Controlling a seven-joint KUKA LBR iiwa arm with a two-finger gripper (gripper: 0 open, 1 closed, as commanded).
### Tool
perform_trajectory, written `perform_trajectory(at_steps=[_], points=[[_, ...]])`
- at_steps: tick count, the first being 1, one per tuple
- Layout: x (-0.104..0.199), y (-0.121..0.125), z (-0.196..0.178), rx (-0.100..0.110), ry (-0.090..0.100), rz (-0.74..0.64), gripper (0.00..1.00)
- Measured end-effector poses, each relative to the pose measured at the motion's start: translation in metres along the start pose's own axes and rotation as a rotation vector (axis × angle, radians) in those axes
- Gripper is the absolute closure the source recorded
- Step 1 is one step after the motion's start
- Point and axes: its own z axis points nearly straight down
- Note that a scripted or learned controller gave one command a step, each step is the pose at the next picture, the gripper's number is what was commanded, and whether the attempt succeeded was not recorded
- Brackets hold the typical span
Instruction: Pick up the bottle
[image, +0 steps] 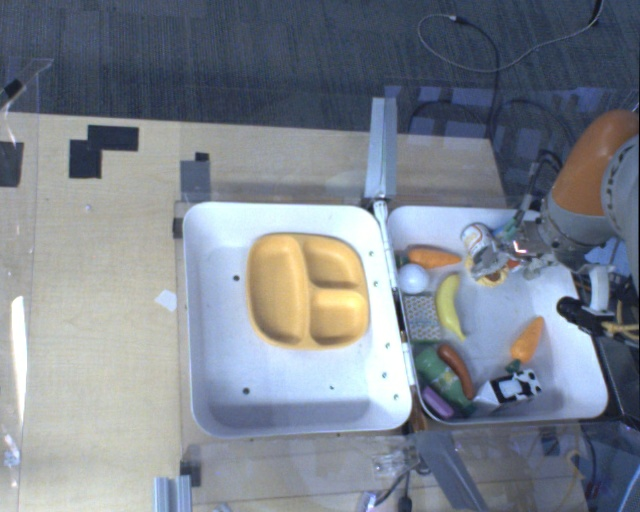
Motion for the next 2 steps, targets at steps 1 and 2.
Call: perform_trajectory(at_steps=[1, 2], points=[[0.072, 0.017, 0.002, 0.005, -0.006, 0.192, 0.0], [0.117, 0.004, 0.001, -0.014, -0.001, 0.498, 0.0]])
